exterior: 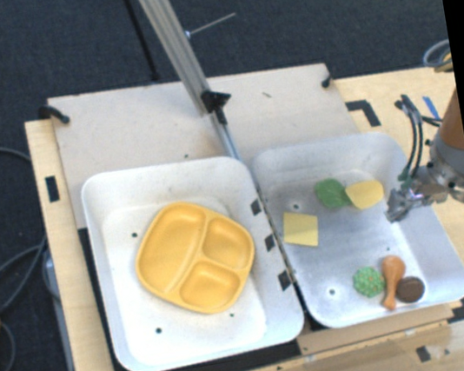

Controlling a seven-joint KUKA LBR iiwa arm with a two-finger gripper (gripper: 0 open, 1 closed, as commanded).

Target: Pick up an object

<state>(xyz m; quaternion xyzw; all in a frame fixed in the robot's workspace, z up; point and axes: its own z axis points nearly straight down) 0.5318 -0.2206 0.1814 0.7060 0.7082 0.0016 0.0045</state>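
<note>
Overhead view of the tabletop (305,97) with two white bins. The left bin (111,200) carries a yellow divided plate (195,255). The right bin (300,169) carries the candidates for picking: a yellow square block (301,229), a dark green ball (331,193), a pale yellow lump (365,194) touching it, and, near the front, a light green knobbly piece (369,281) beside a drumstick-shaped toy (391,279) and a brown disc (410,289).

I see the end effector (404,202) at the right bin's right wall, just beside the pale yellow lump and carrying nothing; whether it is spread or closed I cannot tell.

I judge the lump the nearest target. To take it well, I would centre above it, clear of the green ball and the bin wall, then descend straight.
</note>
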